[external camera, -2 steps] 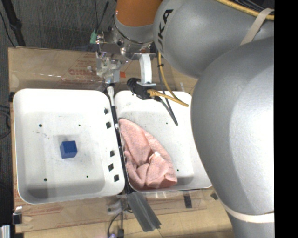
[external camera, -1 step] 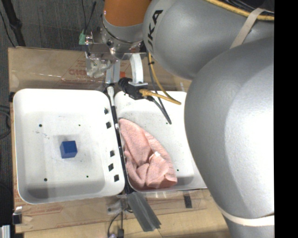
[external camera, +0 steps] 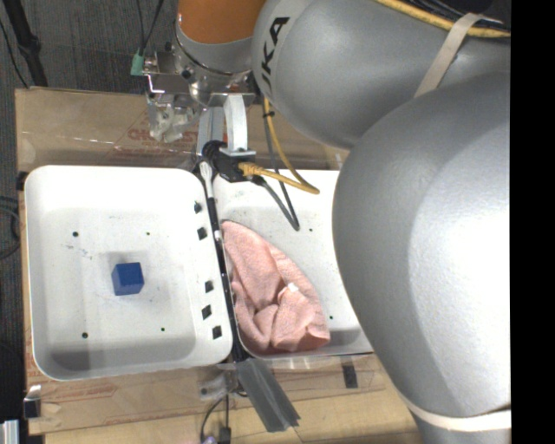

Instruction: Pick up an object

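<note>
Blue cube sits alone on the floor of the left bin, left of centre, well apart from every wall. Pink cloth lies crumpled in the right bin, bunched against the divider between the 2 bins and reaching toward the near wall. You've got the arm covering most of the right bin, orange band at the top edge. Gripper hangs past the far rim of the left bin, over the brown bench, well apart from cube and cloth. Nothing sits between its tips; how wide they stand, can't tell, too blurred. Yellow cable trails off the wrist.
</note>
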Available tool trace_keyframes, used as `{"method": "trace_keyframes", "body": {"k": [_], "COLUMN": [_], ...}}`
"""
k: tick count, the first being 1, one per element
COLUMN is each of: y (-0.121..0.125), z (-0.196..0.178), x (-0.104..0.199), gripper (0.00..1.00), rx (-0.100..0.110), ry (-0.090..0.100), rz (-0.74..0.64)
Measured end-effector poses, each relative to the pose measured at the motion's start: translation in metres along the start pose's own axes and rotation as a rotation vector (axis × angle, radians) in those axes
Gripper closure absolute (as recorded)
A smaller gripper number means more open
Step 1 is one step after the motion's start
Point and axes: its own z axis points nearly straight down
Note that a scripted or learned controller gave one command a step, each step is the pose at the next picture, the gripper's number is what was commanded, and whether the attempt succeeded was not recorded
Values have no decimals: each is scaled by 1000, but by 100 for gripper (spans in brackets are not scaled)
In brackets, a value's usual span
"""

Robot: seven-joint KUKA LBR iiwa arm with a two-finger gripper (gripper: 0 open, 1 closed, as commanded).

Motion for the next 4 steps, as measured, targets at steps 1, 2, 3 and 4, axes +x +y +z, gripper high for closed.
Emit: {"method": "trace_keyframes", "body": {"k": [1, 2, 3, 4], "y": [0, 0, -1, -1], "z": [7, -8, 10, 19], "x": [19, 51, 47, 37], "gripper": [100, 100, 100, 100], "rx": [3, 1, 5, 4], "ry": [0, 0, 0, 0], "rz": [-15, 59, 27, -16]}}
